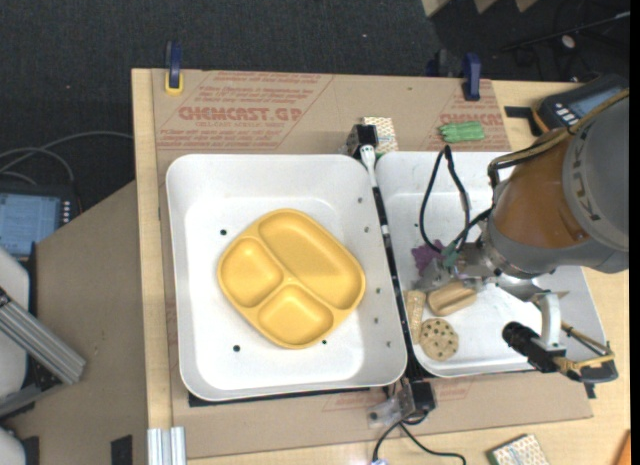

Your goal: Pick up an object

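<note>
Gripper [447,271] low in right bin [400,193], amid small items; cannot tell whether its tips are parted or closed. Beside it: tan bread-shaped block [450,299], round speckled cookie [438,337], pale stick [414,309], purple piece [428,251]. Grey arm [585,203] with orange band above. Left bin [200,203], glossy white, holds yellow three-compartment plate [290,277].
</note>
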Robot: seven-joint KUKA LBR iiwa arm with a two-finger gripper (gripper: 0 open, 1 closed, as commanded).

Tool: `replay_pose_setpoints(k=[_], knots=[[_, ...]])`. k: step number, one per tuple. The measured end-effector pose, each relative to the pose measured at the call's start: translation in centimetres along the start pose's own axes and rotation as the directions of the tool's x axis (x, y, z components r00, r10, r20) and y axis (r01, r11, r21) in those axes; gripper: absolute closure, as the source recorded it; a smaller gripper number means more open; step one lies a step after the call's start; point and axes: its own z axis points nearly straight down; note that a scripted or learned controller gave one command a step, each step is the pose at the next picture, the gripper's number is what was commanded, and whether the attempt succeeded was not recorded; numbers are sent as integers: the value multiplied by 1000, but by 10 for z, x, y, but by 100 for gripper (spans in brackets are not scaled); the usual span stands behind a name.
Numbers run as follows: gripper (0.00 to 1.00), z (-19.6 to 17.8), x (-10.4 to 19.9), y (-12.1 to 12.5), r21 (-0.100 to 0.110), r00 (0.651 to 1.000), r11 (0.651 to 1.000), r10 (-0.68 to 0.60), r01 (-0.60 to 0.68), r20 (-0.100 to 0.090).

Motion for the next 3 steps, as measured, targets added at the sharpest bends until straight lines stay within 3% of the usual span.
replay_pose_setpoints(k=[1,2,3], knots=[[0,-2,2,55,-10,1000,1000,0,0,4],[100,-12,2,53,-8,1000,1000,1,-1,4],[100,-137,64,77,-21,1000,1000,-6,6,2]])
